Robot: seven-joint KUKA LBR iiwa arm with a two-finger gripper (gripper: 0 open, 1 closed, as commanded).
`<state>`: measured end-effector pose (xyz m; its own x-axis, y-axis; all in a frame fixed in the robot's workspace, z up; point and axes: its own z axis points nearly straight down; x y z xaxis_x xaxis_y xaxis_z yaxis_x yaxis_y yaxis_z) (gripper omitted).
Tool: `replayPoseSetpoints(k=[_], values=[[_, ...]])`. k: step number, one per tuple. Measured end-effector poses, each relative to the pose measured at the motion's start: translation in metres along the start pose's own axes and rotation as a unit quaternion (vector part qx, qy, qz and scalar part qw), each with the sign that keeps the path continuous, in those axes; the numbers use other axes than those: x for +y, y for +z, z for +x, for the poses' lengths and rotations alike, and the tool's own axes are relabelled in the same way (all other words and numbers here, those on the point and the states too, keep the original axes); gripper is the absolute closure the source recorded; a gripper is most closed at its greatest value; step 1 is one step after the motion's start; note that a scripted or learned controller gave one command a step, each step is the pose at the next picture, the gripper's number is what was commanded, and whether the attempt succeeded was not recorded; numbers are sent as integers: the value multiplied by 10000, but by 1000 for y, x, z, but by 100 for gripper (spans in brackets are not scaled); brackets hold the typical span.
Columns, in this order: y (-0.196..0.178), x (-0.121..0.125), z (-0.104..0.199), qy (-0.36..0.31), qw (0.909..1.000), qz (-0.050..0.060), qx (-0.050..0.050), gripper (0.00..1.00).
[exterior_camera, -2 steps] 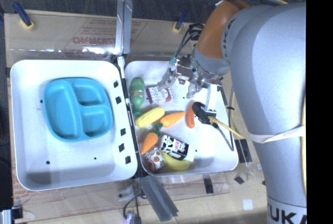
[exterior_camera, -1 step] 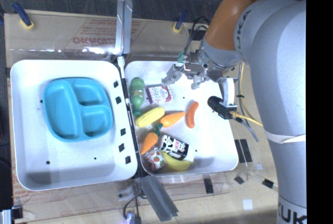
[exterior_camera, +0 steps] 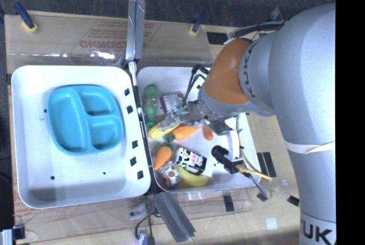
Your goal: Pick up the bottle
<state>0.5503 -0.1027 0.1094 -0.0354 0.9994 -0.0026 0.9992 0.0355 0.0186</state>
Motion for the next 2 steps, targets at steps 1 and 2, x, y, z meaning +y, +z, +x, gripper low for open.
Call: replayPoseSetpoints(k=[1, 2], values=[[-10, 1, 0, -19, 10000, -1, 1, 100], [-10, 1, 0, -21, 10000, -2, 0, 0]])
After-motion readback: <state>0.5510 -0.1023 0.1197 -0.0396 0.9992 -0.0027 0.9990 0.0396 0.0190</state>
